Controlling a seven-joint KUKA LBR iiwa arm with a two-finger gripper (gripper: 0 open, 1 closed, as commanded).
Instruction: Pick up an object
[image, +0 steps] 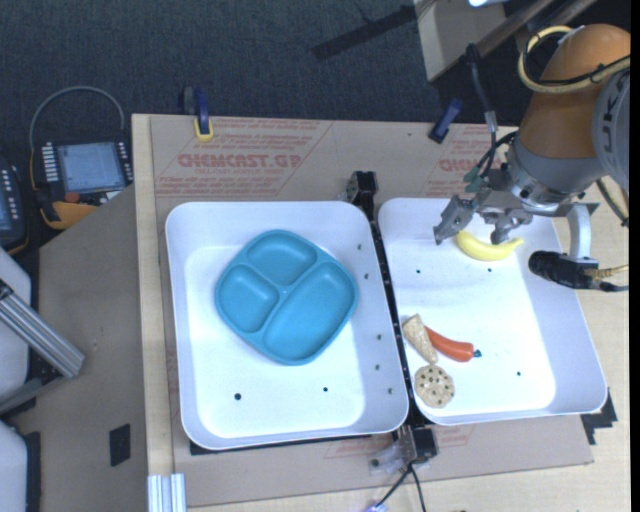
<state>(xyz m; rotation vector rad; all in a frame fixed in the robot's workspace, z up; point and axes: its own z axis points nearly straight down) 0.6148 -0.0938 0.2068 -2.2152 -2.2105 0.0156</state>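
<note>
Smooth blue plastic plate, glossy white plastic bins, matt brown cardboard

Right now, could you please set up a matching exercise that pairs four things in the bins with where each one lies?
Things:
1. blue divided plate
2. banana
3. orange carrot
4. round cracker

Places:
A. near corner of the right bin, by the divider
B. far end of the right bin, just under the gripper
C. middle of the left bin
D. right bin, just beyond the cracker and beside a tan bread-like piece

Pairs: 1-C, 2-B, 3-D, 4-A
</note>
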